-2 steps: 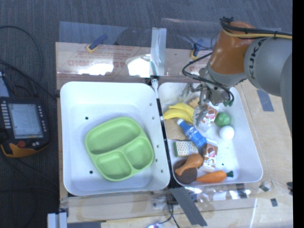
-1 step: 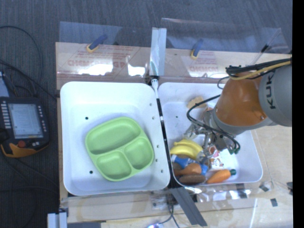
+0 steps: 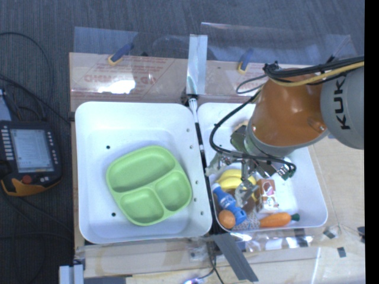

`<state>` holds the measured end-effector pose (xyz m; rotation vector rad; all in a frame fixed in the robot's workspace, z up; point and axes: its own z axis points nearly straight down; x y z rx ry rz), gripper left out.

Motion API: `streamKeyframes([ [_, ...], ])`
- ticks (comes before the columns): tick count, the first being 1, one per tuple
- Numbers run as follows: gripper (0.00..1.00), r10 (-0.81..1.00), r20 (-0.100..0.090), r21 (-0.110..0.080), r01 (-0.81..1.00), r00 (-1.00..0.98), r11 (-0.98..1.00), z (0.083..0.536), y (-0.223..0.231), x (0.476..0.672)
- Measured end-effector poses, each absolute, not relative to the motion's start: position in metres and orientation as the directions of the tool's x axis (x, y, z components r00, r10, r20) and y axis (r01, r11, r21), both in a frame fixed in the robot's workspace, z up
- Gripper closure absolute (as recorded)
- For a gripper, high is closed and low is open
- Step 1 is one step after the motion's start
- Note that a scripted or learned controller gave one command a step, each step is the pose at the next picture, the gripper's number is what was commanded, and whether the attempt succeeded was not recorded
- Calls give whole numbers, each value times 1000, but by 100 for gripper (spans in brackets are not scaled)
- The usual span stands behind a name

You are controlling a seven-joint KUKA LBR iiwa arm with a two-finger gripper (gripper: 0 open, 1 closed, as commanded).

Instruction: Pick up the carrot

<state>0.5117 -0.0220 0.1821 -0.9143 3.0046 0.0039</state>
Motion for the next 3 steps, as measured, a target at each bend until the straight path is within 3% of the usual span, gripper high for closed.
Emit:
streamKeyframes([
  [1, 0, -735, -1, 4, -735, -678, 678, 180, -50, 604],
  [2, 0, -790, 1, 6, -789, -614, 614, 181, -76, 530],
  [3, 0, -822, 0, 7, -822, -569, 569, 180, -4, 496],
])
